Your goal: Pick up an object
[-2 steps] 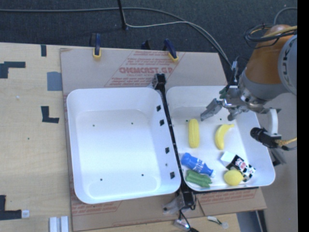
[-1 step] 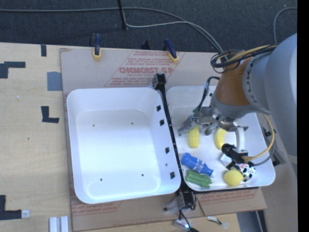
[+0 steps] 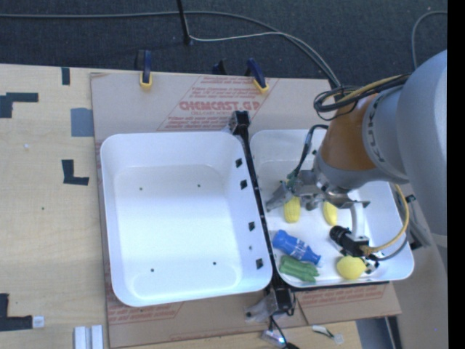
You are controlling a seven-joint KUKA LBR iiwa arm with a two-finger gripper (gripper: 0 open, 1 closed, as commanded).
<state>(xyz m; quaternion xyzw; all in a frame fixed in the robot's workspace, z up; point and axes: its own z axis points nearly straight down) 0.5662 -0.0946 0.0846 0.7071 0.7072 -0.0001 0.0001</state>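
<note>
Over right bin point(image 3: 276, 147) — gripper point(image 3: 311, 198) low, beside yellow piece point(image 3: 291, 210).

Grey arm point(image 3: 392, 133) lowered, claw point(image 3: 311, 201) pointing down.

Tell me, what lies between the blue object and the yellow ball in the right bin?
In the camera view, bare white bin floor lies between the blue object and the yellow ball.
</note>
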